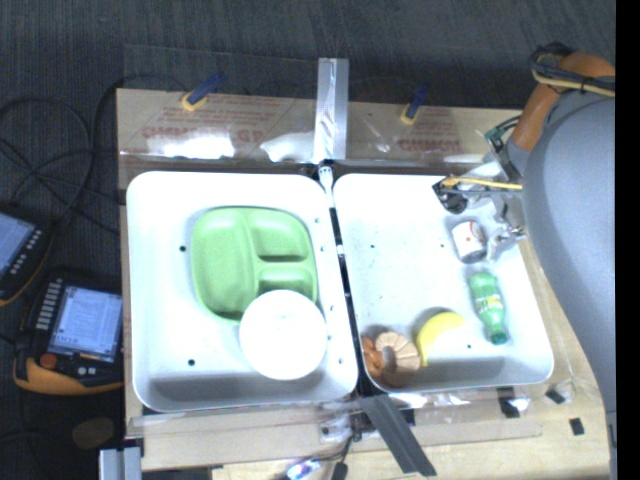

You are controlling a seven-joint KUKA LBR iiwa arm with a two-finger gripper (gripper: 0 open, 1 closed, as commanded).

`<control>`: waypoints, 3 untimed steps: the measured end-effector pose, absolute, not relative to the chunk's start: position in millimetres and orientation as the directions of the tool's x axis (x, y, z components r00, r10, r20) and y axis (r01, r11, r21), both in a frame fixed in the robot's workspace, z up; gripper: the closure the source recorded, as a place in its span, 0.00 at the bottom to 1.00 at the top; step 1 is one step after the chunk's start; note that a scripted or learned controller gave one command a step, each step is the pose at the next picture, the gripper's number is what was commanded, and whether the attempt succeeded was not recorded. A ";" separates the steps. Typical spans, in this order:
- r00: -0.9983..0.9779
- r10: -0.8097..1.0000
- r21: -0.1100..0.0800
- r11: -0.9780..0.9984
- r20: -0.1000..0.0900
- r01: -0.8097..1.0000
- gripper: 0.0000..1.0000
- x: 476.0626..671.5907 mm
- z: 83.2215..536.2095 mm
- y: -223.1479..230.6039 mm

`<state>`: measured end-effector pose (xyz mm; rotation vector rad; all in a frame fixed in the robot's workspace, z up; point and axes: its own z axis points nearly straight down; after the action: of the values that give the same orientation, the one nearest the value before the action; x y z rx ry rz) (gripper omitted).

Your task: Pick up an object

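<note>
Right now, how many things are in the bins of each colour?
Green: 2, the divided tray and the bottle
White: 1, the round plate
Yellow: 1, the banana-like piece
Tan: 1, the pastry-like piece
Total: 5

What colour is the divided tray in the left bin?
Light green divided plastic tray, seen in the camera view.

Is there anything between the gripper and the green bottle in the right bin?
Nothing visible stands between them. The gripper is at the right bin's far right part, and the green bottle lies just below it in the view, with bare white floor between. The yellow object lies to the bottle's left, off that path.
</note>
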<state>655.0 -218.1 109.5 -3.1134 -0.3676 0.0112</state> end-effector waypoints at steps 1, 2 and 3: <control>0.965 0.261 0.001 -0.965 0.031 0.261 0.00 587.3 98.1 -213.0; 0.964 0.265 -0.002 -0.964 0.029 0.265 1.00 587.6 106.3 -211.5; 0.969 0.247 0.001 -0.969 -0.004 0.247 1.00 626.3 213.3 -208.1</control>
<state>626.3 -208.1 213.3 -3.1188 -0.3905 0.0066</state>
